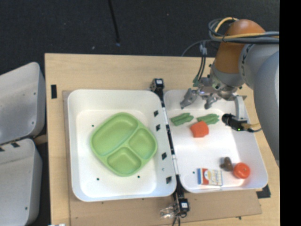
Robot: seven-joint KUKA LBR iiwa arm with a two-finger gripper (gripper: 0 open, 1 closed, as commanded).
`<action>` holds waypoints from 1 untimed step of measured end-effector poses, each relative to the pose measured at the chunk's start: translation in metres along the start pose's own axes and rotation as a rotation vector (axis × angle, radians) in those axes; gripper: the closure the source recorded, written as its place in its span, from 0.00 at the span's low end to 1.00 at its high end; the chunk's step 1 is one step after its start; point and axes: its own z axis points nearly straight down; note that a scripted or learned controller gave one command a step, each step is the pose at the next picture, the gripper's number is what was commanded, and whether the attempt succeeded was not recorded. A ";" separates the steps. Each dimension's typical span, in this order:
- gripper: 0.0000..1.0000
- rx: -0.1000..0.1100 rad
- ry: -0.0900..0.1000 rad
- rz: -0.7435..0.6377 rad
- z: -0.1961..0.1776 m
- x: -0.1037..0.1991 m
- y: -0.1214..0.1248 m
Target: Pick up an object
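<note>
Overhead, gripper (201,99) spread open, clamping nothing, at twelve o'clock of the right bin (249,149). Two green pods (181,119) and an orange block (200,129) just below, toward six. Likely risk: closing between the pods, nudging them aside, gripping air.

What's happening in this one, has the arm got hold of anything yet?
Not yet. The gripper hangs open over the far end of the right bin, just above two green pieces and an orange block, with nothing between its fingers. A small carton, an orange ball and a dark lump lie nearer. The left bin holds a green divided plate.
</note>
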 end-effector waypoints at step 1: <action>0.00 -0.003 0.000 0.002 0.049 -0.001 0.000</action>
